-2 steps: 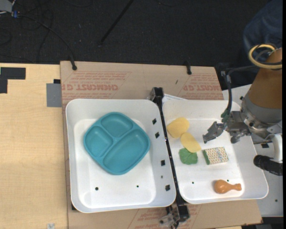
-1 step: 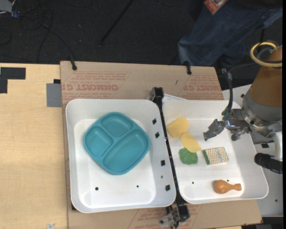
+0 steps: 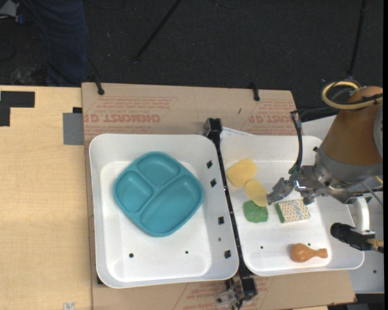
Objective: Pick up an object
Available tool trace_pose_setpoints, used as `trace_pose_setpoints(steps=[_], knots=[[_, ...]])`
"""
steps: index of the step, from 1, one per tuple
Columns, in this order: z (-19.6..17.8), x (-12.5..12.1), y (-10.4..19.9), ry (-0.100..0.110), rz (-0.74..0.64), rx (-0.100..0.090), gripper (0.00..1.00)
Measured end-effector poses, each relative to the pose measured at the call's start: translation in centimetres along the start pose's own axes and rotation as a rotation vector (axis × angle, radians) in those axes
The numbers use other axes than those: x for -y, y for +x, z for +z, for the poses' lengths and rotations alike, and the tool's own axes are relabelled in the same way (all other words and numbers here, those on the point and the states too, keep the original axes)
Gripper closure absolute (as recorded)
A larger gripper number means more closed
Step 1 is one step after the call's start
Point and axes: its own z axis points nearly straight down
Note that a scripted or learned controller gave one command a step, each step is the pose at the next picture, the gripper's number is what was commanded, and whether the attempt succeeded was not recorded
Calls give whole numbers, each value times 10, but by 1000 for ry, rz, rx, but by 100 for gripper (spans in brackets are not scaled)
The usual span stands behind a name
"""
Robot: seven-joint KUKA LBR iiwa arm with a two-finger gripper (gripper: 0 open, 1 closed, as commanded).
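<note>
- Over the right bin (image 3: 339,263) I see the arm (image 3: 352,141) reaching in from the right, with its jaws (image 3: 291,189) low above the bin floor
- From my feed I cannot tell whether the jaws are released or clenched; I see nothing between them
- Just below the jaws and a little to their right lies a small patterned block (image 3: 293,210) with a green edge, close to them, though I can't say if it touches
- Left of the jaws sit two pale yellow pieces (image 3: 242,170), the smaller one nearer and seemingly overlapping a green leafy piece (image 3: 256,212) lying below it
- Further below the jaws, near the front of the same bin, an orange-brown drumstick-shaped toy (image 3: 305,253) lies apart from the rest
- Well to the left of the jaws, in the left bin (image 3: 110,263), a teal divided plate (image 3: 158,193) lies flat
- Between the two bins a black divider strip (image 3: 223,199) runs front to back
- Both bins rest on cardboard (image 3: 181,108) laid on the bench (image 3: 32,225)
</note>
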Motion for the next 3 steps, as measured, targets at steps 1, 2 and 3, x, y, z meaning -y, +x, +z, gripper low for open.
trace_pose_setpoints(steps=[1,2,3], knots=[[63,7,2,0,0,-1,0],[82,5,-1,-17,2,8,0],[70,4,-2,-21,6,10,100]])
